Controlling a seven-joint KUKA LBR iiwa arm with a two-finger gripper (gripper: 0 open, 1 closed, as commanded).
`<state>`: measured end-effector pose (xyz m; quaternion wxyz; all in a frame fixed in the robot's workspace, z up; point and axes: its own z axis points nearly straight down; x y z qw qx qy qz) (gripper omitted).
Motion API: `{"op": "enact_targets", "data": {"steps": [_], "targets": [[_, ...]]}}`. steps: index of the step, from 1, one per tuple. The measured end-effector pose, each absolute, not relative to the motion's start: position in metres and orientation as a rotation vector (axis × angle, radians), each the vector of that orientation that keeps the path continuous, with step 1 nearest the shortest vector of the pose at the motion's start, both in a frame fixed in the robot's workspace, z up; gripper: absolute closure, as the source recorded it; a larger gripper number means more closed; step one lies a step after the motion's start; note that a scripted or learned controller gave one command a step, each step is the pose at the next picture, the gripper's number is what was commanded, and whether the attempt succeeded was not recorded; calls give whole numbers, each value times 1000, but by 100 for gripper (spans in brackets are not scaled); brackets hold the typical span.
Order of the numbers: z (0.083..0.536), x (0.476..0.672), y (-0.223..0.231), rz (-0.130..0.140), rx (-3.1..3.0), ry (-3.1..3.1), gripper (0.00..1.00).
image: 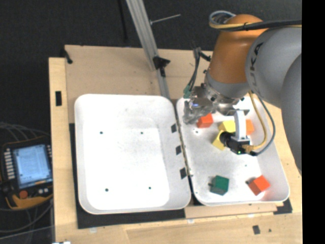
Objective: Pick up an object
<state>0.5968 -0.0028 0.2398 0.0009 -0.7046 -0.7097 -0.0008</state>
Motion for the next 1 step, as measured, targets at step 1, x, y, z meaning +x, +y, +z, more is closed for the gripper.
{"op": "enact_targets", "data": {"steps": [1], "targets": [[233,584,53,-1,-2212,-2228,100]]}}
